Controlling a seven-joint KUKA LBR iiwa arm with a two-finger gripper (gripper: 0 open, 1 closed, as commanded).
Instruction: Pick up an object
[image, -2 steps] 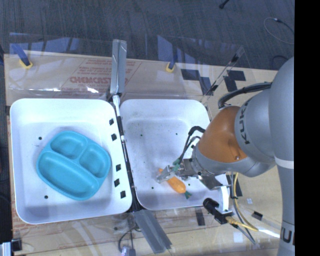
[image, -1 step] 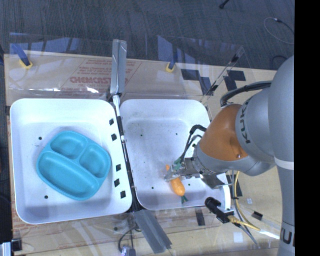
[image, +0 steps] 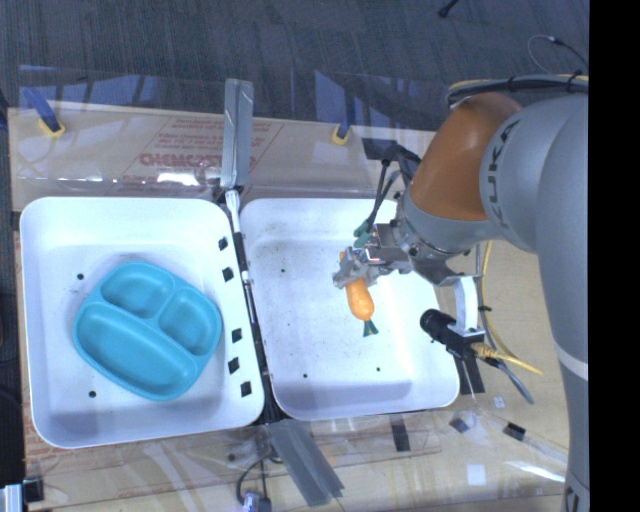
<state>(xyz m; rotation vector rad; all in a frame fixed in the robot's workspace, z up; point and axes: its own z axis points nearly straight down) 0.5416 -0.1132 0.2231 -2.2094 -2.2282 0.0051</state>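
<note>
Grey arm's pincer (image: 357, 268) grips an orange carrot (image: 360, 299), green tip hanging down, over the right bin (image: 300, 390).

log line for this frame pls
phase: grasp/lift | end effector: over right bin, on top end of carrot | carrot: hangs below it | blue tray: in left bin

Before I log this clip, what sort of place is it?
Likely a robotics lab bench for pick trials: a KUKA arm reaches over two white bins, with a blue divided plate and a toy carrot as test objects.
</note>
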